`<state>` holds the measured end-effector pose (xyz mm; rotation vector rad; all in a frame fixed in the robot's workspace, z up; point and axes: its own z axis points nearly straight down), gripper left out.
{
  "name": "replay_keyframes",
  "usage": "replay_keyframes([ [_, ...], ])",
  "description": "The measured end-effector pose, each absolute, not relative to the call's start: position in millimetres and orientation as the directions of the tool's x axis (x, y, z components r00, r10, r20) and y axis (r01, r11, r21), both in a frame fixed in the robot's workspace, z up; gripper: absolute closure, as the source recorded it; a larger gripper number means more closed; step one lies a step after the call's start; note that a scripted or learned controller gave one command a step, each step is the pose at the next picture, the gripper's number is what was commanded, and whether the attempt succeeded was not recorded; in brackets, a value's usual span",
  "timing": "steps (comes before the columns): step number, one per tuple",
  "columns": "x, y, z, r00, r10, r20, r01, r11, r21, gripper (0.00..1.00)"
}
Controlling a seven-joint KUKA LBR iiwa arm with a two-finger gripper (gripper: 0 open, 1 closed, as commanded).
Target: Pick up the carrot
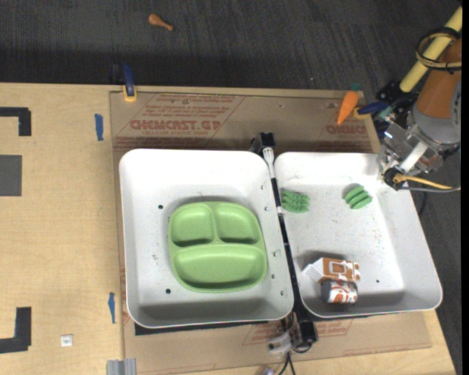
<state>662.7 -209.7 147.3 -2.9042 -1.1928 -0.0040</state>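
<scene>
The carrot (347,107) is small and orange with a green top. It lies on the brown board behind the right bin (418,242), outside both bins, near that bin's far right corner. My gripper (391,165) hangs over the far right rim of the right bin, to the right of the carrot and a little nearer the camera. Nothing shows in its grasp. The grey arm with its orange band rises behind it at the view's right edge.
In the right bin lie two green ridged pieces (294,201) (358,196), a small carton (339,269) and a can (338,294) near the front. A green divided plate (216,244) sits in the left bin (139,220). Another orange item (160,22) lies on the dark floor beyond the bench.
</scene>
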Motion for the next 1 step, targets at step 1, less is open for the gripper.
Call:
replay_keyframes([
  [1, 660.6, -156.3, 211.3, 0.818, 0.576, 0.001, 0.576, -0.818, 0.0, 1.0],
])
